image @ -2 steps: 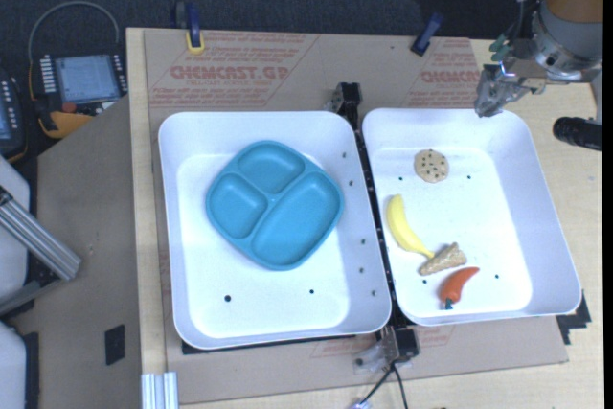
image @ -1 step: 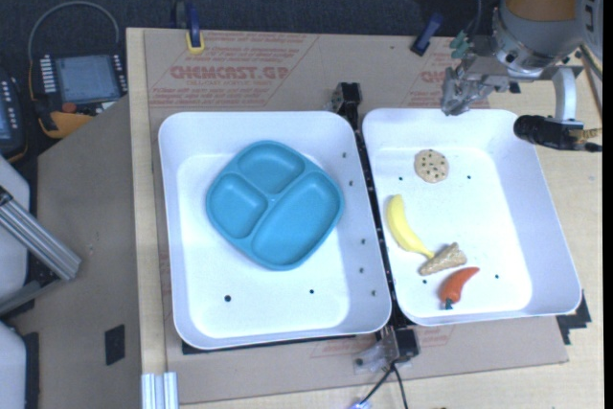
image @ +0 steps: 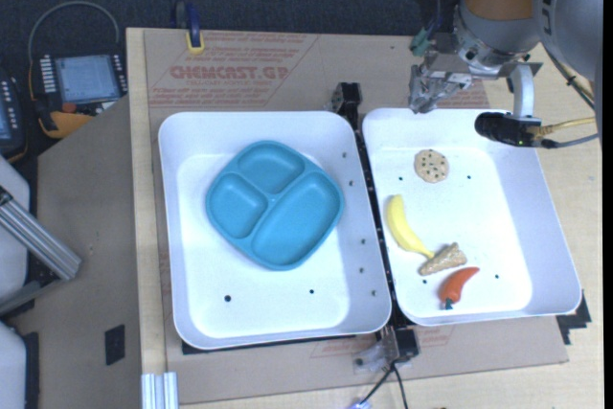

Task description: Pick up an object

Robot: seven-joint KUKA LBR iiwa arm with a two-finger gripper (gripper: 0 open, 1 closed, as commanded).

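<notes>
Gripper (image: 428, 98) hangs over far rim of right bin (image: 536, 235); cannot tell its state, nothing seen in it. Cookie (image: 432, 166) lies just below it on bin floor. Banana (image: 405, 226), cracker piece (image: 443, 259) and red pepper (image: 459, 284) lie nearer front. Left bin (image: 192, 283) holds blue divided plate (image: 275, 203).

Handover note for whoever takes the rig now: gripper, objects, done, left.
Gripper: above the far rim of the right bin, nothing between its fingers that I can see; open or shut not readable from this view.
Right bin: cookie near the far end, banana along the left side, a tan wedge-shaped piece touching the banana's near tip, red pepper just nearer than that.
Left bin: blue divided plate.
Done: nothing picked yet.
Left: pick up one object; the cookie lies closest to the gripper and apart from the others, so likely the easiest target.
</notes>
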